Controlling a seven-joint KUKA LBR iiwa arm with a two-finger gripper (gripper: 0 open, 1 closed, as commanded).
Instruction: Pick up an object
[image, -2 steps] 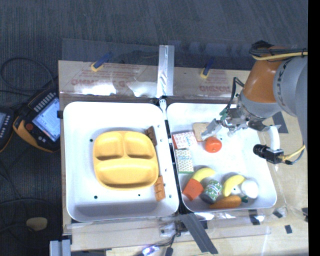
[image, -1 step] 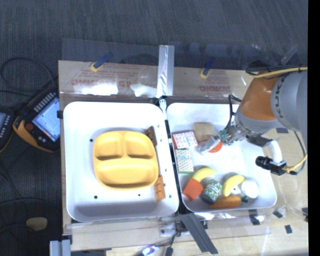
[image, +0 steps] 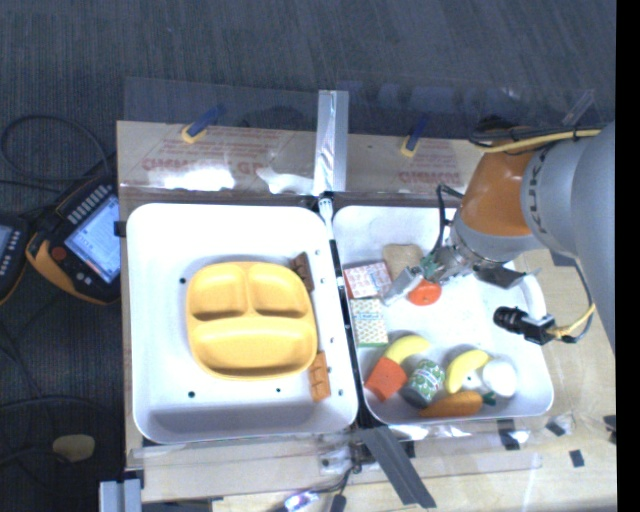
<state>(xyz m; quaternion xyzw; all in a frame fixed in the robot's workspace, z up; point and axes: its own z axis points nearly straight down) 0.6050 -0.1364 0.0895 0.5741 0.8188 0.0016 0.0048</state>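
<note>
My gripper is low in the right bin, near its back middle, under the grey and orange wrist. A small red-orange round object lies right under and against its tip. Whether it is gripped cannot be made out. A beige item lies just behind the gripper. Two checkered cards sit to its left along the bin's wall.
At the right bin's front lie two yellow bananas, an orange cube, a green-and-white ball, a white ball and a carrot. The left bin holds a yellow divided plate and an orange block.
</note>
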